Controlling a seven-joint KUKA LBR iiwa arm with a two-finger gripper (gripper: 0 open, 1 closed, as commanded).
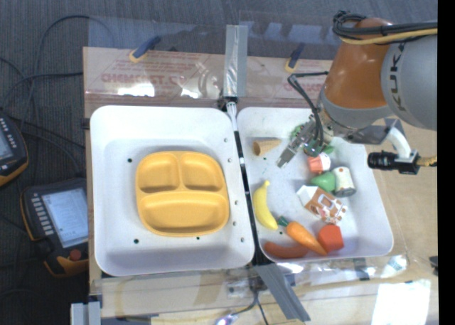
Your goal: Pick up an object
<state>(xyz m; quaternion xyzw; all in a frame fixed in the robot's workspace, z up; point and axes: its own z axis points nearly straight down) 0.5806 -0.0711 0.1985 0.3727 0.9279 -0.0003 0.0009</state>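
Camera view: jaws over the right bin (370, 242) near a banana (264, 206); cannot tell if open

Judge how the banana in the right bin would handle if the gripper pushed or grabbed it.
The banana looks like smooth toy plastic, so probably stiff, light and slippery. Its curve suggests it would pivot rather than roll. It lies near the bin wall, likely limiting finger room.
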